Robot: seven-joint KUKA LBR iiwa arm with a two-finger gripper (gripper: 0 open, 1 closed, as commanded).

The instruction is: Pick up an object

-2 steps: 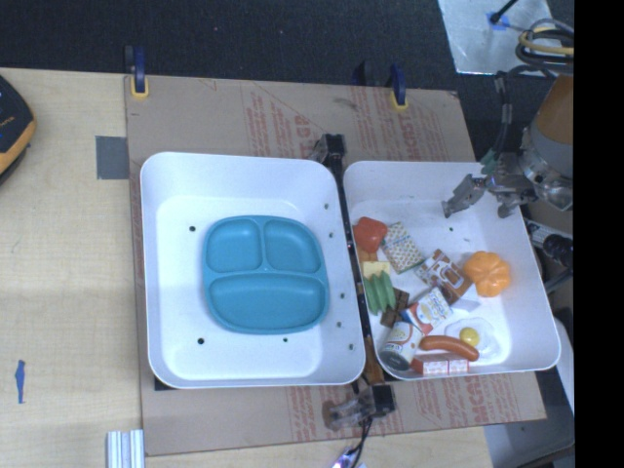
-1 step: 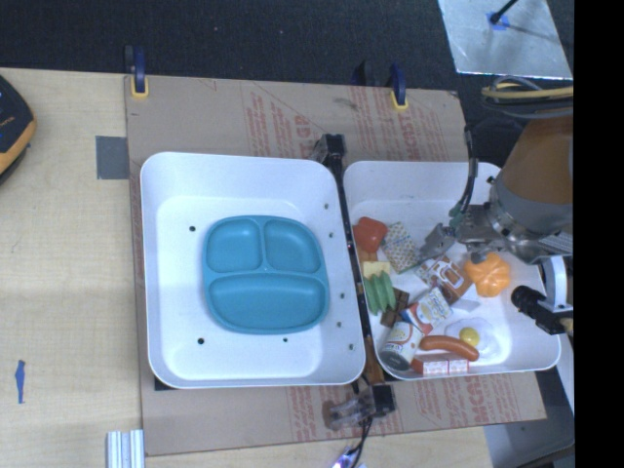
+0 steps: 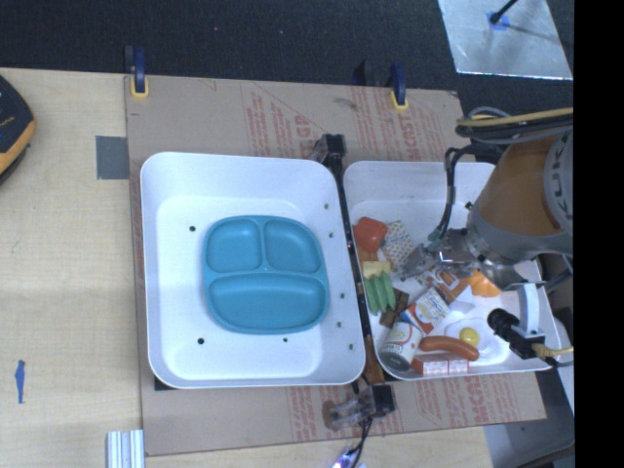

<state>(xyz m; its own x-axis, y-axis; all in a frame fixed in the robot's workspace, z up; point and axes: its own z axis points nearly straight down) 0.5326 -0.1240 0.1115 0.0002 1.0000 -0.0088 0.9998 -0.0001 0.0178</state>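
Arm: the grey arm [image 3: 522,198] with its orange band reaches in from the right and hangs low over the right bin [image 3: 375,178], probably because that bin holds the whole heap of pickable things.
Claw: the claw [image 3: 429,257] sits down among the clutter near the heap's middle; whether it is spread or pressed together I cannot tell, since its tip merges with the items under it.
Task's thing: no single target is marked; the candidates all lie in the right bin, and nothing can be seen pinched.
Heap: a red piece [image 3: 370,232] lies near the bin's left wall, green pieces [image 3: 377,289] just below it, a small can [image 3: 395,344] at the lower left, a sausage-like item [image 3: 448,347] along the lower edge and a yellow ball [image 3: 470,336] beside it. Many touch or overlap.
Left bin: the left bin [image 3: 166,359] holds a blue divided plate [image 3: 265,273] lying flat in its centre, well apart from the heap.
Edges: the two bins meet along a dark seam; the red and green pieces crowd that wall, which I judge leaves little side room for a grasp there.
Open room: the upper part of the right bin shows bare white floor, the likeliest free space for approach.
Surface: brown board [image 3: 234,120] clamped on the surface [image 3: 58,261] keeps both bins from sliding.
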